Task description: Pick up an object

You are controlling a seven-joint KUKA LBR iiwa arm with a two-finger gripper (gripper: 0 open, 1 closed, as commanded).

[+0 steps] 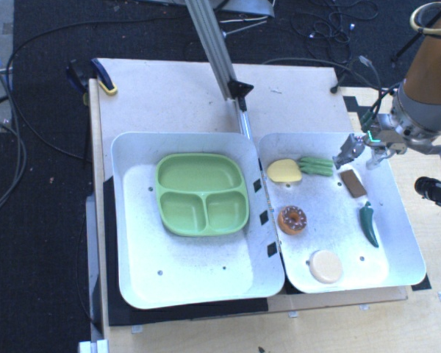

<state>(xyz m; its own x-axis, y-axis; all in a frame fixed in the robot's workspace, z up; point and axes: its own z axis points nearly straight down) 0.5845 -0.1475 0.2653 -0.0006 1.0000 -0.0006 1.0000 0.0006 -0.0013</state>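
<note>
Gripper (pixel 367 151) hovers over the right bin's (pixel 397 267) far edge; finger state cannot be determined. Nearest object: brown bar (pixel 353 183), lying flat just below it. Align fingers across its short width, descend vertically, clear of the green pepper (pixel 369 225)

You see the arm (pixel 426 79) with an orange band above a grey wrist, a small green light on the wrist block, and a metallic grey claw (pixel 366 155).
</note>
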